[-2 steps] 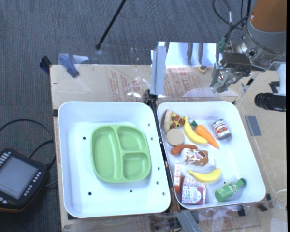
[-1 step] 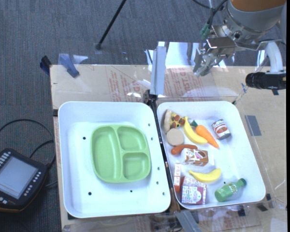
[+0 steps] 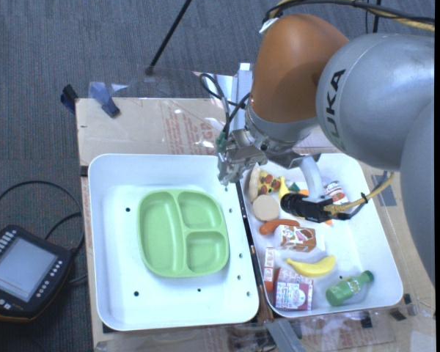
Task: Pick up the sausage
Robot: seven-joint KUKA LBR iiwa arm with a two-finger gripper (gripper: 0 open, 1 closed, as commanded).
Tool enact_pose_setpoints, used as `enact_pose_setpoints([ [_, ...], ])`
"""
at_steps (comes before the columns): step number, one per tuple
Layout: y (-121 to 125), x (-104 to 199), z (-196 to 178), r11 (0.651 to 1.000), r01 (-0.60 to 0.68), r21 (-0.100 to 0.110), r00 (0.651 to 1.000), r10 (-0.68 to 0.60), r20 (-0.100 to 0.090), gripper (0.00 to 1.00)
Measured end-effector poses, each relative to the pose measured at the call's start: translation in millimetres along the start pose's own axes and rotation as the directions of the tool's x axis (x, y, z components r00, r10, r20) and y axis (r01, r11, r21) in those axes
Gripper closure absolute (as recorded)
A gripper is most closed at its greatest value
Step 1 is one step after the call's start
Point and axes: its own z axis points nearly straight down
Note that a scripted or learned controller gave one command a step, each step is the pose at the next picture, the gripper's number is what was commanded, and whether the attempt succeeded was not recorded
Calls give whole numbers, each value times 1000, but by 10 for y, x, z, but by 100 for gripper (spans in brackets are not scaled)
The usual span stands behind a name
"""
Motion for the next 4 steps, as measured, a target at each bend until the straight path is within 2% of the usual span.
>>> enact_pose_setpoints([
  [1,1,-5,-4,1000,0,-1,1000,0,0,0],
  [2,-444,-228,525,912,-411,2,912,411,0,0],
  [3,82,-476,-676,933,-361,-3,933,361,0,0],
  [4,129,-202,755,951,-310,2,951,310,0,0],
])
